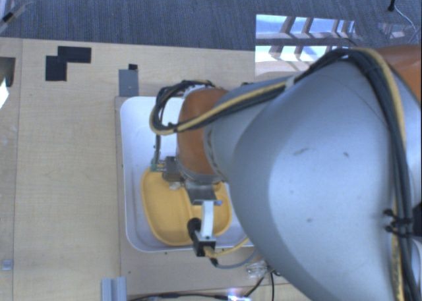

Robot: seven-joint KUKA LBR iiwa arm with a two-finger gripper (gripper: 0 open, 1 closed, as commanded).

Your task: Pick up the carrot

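Observation:
My gripper hangs low over the near half of the left white bin, seen from above under the orange wrist band. It sits directly over a large yellow rounded thing, perhaps a bowl or dish, that fills the bin's near end. The grey arm covers the right bin and the right side of the left bin, so whatever lies there is hidden.
The wooden bench stretches bare to the left of the bin. Black marker shapes lie at its far left, and a small grey block stands just beyond the bin's far edge. Cables trail past the bin's near rim.

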